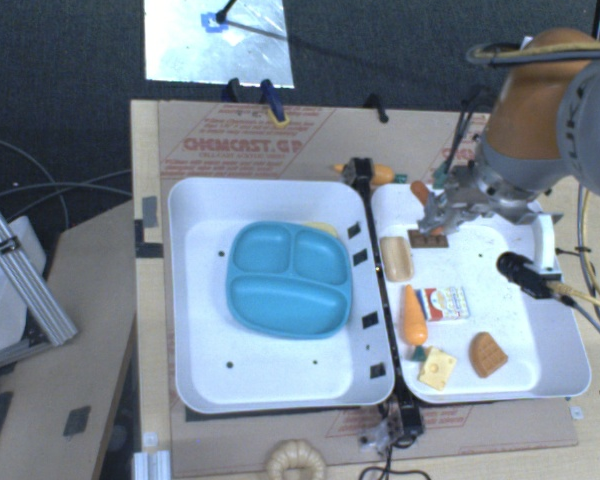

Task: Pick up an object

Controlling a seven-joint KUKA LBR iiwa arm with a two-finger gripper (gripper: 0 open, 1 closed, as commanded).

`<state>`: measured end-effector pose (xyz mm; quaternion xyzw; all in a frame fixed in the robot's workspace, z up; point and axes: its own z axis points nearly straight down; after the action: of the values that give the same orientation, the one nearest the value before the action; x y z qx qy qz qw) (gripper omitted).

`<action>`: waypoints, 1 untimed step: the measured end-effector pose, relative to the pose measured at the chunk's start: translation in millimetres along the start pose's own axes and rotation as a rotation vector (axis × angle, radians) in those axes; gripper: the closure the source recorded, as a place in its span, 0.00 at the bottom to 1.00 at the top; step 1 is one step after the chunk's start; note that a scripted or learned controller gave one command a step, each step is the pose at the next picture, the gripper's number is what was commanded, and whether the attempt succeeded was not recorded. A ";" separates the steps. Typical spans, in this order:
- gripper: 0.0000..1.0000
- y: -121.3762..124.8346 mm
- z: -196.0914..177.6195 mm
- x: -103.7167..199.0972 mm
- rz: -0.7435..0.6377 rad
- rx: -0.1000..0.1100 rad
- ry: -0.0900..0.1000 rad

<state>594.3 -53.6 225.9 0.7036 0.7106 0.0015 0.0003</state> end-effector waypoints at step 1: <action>1.00 -9.7 -9.8 53.9 0.000 0.001 0.000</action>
<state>584.0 0.2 235.8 0.7036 0.7106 0.0011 -0.0002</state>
